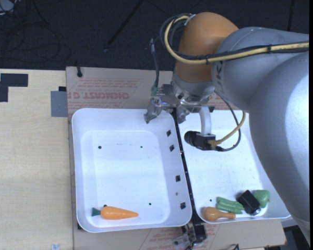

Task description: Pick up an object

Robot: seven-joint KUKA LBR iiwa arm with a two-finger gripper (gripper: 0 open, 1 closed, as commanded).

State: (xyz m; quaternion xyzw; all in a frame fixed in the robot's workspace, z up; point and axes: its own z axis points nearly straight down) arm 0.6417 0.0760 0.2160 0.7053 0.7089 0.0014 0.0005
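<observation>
Your jaws [164,111], whose opening I cannot tell, hang over the far end of the bins' divider, with the carrot [117,212] at seven o'clock, lying nine-to-three in the left bin [83,139].

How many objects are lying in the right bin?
4 visible, clustered at its near edge: pear, green pod, black block, green piece. The arm may hide more.

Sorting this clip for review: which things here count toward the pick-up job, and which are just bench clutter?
Job:
claw, above the bins' shared rim
carrot, left bin
orange pear-shaped piece, right bin
green pieces, right bin
black block, right bin

Lying about:
cardboard sheet under the bins
cables at top left
</observation>
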